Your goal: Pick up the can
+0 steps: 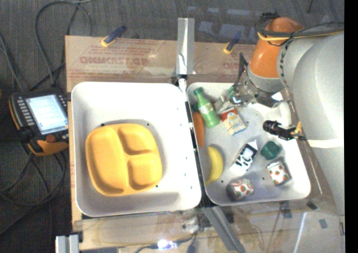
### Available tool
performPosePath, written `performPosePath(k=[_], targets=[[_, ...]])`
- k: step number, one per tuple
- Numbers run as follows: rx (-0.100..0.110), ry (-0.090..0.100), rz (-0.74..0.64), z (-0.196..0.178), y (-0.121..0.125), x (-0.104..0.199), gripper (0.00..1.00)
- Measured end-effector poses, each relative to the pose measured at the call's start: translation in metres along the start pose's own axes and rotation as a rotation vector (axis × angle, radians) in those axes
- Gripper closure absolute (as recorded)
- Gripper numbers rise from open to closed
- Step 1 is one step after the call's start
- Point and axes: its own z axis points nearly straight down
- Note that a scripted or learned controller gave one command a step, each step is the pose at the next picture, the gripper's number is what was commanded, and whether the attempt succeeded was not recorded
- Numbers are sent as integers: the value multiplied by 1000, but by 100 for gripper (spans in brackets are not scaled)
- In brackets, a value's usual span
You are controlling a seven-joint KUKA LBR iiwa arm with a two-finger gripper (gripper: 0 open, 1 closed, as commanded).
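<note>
Over at right bin's (305, 190) far end, gripper (238, 95) is hovering by green bottle (206, 109), open or closed, can't tell. Can (240, 189) is lying nr the front wall, well apart, axis approx left-right.

Faint red lettering printed across the cardboard sheet (120, 59) behind the bins, running in one line, too washed out to spell with any confidence. Bold white strokes on the small black carton (245, 155) in the right bin (299, 187), letter-like but not legible. Red-and-white label on the packet (232, 121) beside the green bottle (206, 108), wording too small to read. Lit screen on the handheld pendant (43, 113) at left, contents blurred.
</note>
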Motion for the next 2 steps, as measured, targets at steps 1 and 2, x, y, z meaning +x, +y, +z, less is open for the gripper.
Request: performPosePath(k=[1, 2], targets=[[11, 6, -56, -57, -86, -26, 0], [9, 9, -304, -125, -188, -36, 0]])
